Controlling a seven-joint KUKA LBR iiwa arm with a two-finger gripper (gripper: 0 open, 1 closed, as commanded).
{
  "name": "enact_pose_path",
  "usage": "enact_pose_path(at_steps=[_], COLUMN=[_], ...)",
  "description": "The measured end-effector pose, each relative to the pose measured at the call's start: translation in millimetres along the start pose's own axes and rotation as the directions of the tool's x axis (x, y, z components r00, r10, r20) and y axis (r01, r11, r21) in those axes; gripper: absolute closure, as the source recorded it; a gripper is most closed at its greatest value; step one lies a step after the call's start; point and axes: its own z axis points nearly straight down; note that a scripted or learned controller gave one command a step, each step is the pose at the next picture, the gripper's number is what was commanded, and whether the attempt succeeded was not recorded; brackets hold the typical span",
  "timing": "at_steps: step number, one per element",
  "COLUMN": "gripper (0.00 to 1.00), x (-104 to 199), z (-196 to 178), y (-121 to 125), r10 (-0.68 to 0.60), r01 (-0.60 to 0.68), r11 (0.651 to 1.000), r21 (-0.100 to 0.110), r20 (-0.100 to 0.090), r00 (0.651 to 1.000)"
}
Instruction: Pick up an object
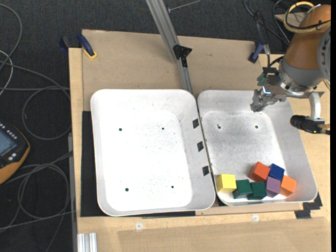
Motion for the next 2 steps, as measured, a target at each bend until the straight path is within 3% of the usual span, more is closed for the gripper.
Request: enact_pose_path(at_steps=[2], gripper=[1.0], x=[5], z=[-98], y=[3], r10=[0.0], r01=[0.0], r11=[1.0], r21=[0.001], r20=[0.0], r00=[1.0])
